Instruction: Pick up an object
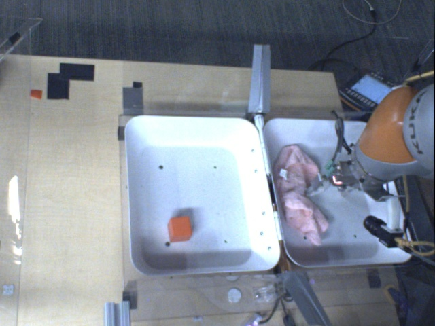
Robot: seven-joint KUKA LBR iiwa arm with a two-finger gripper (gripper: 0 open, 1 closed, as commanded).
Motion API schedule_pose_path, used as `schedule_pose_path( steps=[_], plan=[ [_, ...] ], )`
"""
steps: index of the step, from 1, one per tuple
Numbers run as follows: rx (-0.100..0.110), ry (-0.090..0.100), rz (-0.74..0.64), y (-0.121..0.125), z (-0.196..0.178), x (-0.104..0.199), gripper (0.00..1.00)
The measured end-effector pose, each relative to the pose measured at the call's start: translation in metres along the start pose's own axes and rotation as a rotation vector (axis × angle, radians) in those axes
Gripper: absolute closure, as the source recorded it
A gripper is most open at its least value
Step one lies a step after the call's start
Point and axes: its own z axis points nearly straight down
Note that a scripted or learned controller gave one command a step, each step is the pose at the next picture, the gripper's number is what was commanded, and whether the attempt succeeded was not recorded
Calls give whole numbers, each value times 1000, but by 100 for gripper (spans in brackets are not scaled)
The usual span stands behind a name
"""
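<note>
From above, at a slant, a pale wooden bench (68, 202) bears two shallow white plastic bins side by side, parted by a grey metal bar (259, 80) that runs up from their shared edge. The left bin (197, 141) holds a small orange cube (180, 229), sitting low and left of its middle, well apart from the walls. The right bin (353, 229) holds a crumpled pale pink cloth-like bundle (299, 192) that lies along its left side, close to the dividing wall, stretching from the upper part of the bin down towards its lower edge. The grey arm with its orange band (384, 131) comes in from the right and hangs over the right bin, and the two-finger gripper (325, 183) sits at the right edge of the pink bundle, touching or just beside it. Whether the claw is released or clenched cannot be told from this angle. On the bench's far left are black flat blocks (68, 79) and a tiny orange square (36, 94).
</note>
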Motion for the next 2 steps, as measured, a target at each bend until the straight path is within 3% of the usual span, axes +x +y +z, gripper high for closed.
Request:
schedule_pose_path(
  steps=[1,2],
  plan=[
    [-5,-1,-78,105,9,22,0],
    [-8,-3,-234,35,7,18,0]
  ],
)
